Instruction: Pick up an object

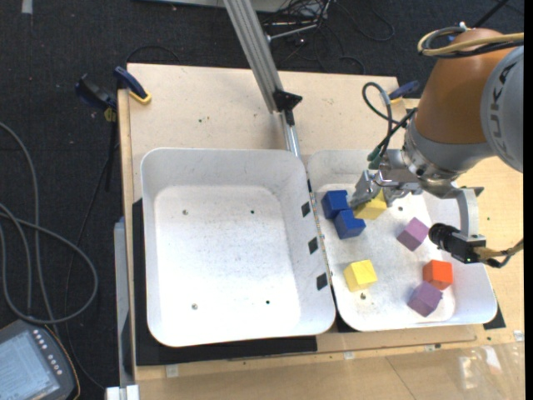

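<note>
One pincer [367, 197] perhaps touching yellow block [372, 207].

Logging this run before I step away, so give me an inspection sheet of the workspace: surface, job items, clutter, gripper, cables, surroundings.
Surface: tan bench bearing two white bins; left bin speckled with dark specks, right bin holding the blocks.
Job's things: blue block, yellow block, a second yellow block at the gripper, two purple blocks, orange block, all in the right bin.
Clutter: blue and yellow clamp at the bench's far left corner.
Grippers: gripper low over the right bin beside the blue block; finger state cannot be told.
Cables: looped cable on the arm; black cords on the floor.
Surroundings: dark carpet; metal pole; handheld pendant.
</note>
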You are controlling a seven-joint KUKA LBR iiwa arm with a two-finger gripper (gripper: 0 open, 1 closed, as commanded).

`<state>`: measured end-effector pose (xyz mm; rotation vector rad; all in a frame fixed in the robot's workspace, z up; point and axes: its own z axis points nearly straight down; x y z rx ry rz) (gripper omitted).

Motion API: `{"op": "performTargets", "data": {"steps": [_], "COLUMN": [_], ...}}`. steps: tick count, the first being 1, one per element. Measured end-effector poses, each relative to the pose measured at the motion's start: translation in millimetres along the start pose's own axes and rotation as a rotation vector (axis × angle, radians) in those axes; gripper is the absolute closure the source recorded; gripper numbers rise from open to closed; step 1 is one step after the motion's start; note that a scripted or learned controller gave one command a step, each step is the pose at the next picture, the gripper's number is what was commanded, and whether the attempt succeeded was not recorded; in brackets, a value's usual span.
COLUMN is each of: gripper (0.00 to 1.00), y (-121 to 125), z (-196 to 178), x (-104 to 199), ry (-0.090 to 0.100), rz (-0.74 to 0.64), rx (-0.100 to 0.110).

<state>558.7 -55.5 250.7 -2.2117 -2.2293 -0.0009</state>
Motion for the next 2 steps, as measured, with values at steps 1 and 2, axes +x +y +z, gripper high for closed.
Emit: {"op": "performTargets", "data": {"steps": [1, 2], "gripper": [1.0, 1.0], "y": [6, 10], "z": [-6, 9], "x": [55, 102], "ry": [0.0, -0.001], "rz": [-0.001, 0.001], "rx": [-0.001, 0.003]}}
